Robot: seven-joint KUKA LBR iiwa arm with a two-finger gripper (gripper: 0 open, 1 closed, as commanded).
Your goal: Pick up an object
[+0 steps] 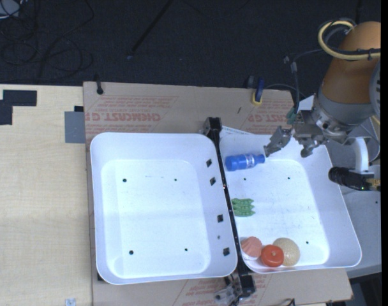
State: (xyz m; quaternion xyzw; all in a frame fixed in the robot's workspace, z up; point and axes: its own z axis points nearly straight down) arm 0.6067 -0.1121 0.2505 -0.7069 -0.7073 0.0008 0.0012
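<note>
Hovering over right bin (pixel 334 234) far rim: gripper (pixel 290 143), fingers spread wide, holding nothing. Blue bottle (pixel 244 162) lies just beside, inside same bin.

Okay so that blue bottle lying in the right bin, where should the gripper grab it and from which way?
Probably across the middle of the blue bottle, coming straight down from above. It lies on its side near the right bin's far left corner, long axis running left to right, so closing across its narrow width looks safest. The gripper hangs just to its right.
</note>
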